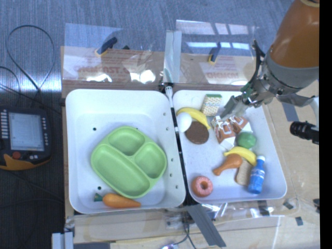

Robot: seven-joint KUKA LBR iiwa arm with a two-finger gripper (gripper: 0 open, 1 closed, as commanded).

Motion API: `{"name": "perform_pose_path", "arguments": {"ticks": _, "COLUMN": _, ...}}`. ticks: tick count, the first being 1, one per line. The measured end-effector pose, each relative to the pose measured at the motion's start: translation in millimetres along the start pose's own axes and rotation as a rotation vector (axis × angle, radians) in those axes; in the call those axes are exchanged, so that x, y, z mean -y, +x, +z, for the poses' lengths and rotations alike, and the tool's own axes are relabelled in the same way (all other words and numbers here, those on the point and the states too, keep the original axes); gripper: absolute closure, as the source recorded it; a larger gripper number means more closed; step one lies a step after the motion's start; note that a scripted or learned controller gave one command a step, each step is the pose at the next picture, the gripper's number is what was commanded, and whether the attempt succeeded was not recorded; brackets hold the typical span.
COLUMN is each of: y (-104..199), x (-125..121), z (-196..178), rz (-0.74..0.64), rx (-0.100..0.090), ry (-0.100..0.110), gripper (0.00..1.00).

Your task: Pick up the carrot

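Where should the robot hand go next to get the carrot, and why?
Probably it should lift and swing across toward the left bin. The gripper hovers over the right bin, above the toy foods there, while the carrot lies in the left bin's near corner, just beside the green plate. Nothing sits on the carrot, so coming straight down on it looks possible.
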State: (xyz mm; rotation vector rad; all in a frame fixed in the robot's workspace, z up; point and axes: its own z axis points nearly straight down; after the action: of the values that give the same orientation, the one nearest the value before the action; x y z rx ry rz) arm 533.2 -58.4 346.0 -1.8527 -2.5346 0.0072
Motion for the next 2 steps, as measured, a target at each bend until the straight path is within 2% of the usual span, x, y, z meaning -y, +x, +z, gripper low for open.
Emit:
{"name": "perform_pose_path", "arguments": {"ticks": 1, "y": 43.0, "x": 20.0, "z": 45.8, "rz": 0.351, "rx": -0.001, "ry": 0.0, "gripper": 1.0}}
{"name": "perform_pose_path", "arguments": {"ticks": 2, "y": 42.4, "x": 20.1, "z": 45.3, "rz": 0.352, "rx": 0.0, "ry": -0.001, "gripper": 0.0}}
